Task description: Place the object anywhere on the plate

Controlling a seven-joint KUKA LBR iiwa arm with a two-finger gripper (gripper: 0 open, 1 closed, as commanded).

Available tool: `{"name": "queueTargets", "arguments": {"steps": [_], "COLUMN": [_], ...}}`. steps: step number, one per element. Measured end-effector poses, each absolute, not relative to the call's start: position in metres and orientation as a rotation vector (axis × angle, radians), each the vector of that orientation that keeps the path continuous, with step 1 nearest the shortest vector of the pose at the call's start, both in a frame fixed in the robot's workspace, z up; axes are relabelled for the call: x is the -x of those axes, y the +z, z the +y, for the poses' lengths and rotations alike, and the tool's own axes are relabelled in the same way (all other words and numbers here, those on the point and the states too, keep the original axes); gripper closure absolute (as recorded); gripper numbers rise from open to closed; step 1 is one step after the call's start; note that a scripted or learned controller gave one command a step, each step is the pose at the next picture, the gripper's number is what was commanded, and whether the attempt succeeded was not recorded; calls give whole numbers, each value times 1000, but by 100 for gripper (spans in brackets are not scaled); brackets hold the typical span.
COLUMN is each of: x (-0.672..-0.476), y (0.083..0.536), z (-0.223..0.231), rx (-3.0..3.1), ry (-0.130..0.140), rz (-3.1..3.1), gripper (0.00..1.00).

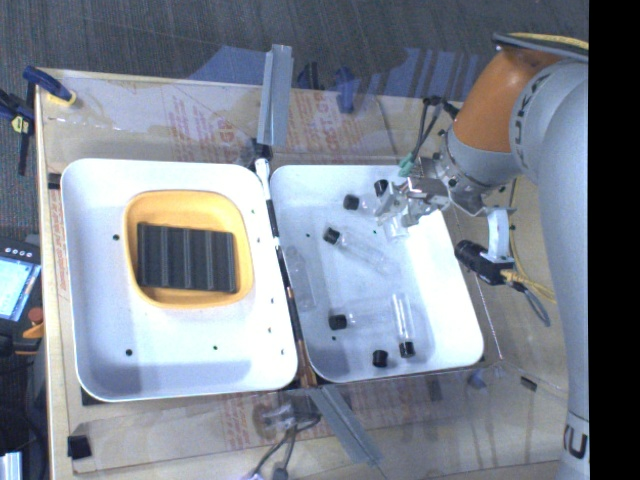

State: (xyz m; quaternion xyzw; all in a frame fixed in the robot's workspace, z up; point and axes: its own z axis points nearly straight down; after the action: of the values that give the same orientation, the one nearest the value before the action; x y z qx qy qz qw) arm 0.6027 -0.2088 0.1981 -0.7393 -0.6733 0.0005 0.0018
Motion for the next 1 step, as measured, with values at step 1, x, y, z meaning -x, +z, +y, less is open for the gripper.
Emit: {"name": "queueTargets", "arguments": {"steps": [1], "x": [-571], "y": [245], "z": [-150], "rx": [2207], "ry": [3], "rz": [-2231], "gripper": [100]}}
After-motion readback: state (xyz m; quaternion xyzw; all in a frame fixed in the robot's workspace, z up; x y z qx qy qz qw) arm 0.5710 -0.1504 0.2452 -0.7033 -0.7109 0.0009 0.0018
